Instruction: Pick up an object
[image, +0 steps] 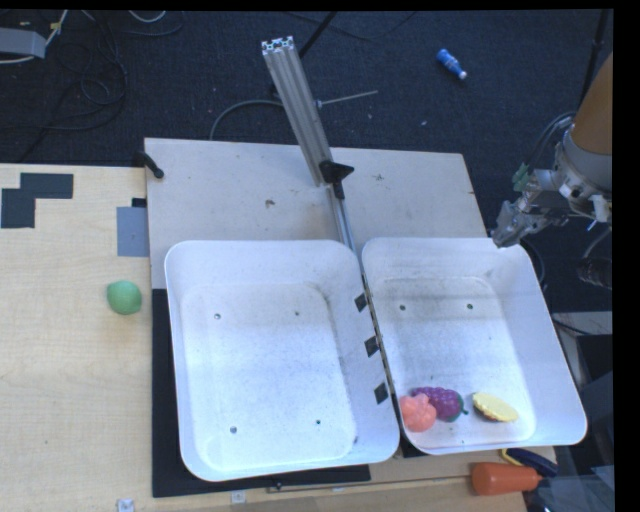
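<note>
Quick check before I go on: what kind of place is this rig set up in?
Likely a robotics lab: two white bins on a bench, an aluminium rail standing behind them, loose cables on dark carpet.

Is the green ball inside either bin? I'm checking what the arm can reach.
No, the green ball lies on the wooden bench, left of the left bin.

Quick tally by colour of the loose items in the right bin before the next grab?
Right bin holds:
Pink-orange item: 1
Purple item: 1
Yellow item: 1
Total: 3
</note>
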